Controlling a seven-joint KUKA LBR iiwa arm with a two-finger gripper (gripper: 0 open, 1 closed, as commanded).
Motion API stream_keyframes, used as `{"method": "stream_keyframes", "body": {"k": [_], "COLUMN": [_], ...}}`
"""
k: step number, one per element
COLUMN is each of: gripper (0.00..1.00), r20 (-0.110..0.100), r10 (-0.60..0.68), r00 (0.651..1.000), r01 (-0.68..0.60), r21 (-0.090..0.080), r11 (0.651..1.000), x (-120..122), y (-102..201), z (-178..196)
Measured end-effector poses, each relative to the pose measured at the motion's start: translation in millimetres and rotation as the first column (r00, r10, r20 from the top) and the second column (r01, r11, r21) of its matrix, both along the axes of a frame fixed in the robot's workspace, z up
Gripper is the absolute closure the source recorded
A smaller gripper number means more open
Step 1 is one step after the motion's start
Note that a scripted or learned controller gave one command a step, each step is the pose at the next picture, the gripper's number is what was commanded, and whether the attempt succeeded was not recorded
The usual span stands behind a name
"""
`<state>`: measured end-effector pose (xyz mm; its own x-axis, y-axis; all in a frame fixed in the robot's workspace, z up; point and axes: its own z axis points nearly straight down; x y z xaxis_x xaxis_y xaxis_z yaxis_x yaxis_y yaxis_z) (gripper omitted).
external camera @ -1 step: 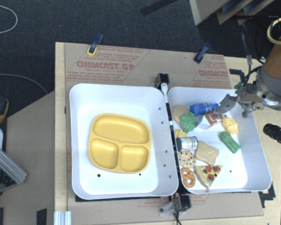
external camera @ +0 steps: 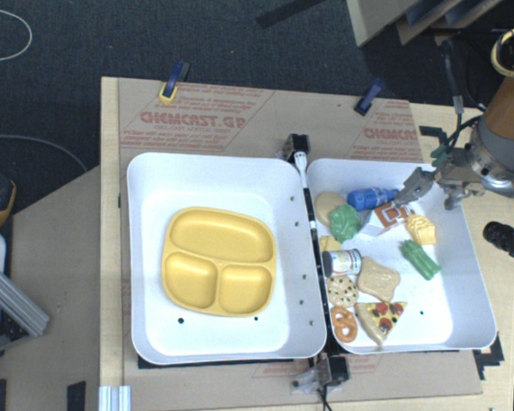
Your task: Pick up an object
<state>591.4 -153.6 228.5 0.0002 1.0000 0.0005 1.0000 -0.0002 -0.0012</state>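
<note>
Reaching in over the right bin, near its far corner: grey arm, jaws low above the toys, finger state unclear. Just beside the jaws, toward the divider: blue bottle. Directly beneath: small red-and-white packet. Just nearward: yellow corn, then green pickle. Further toward the divider: green broccoli. Well apart, across the divider in the left bin: 1 yellow 3-compartment tray.
</note>
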Motion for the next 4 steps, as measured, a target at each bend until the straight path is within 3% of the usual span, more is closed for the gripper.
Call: {"method": "stream_keyframes", "body": {"k": [3,4], "gripper": [0.0,1.0], "r20": [-0.002,0.001], "r10": [0.0,-0.001], "r00": [1.0,1.0], "r01": [0.0,0.001], "r21": [0.001,0.0], "r11": [1.0,1.0], "x": [-1,0], "y": [1,1], "z": [-145,-133]}}
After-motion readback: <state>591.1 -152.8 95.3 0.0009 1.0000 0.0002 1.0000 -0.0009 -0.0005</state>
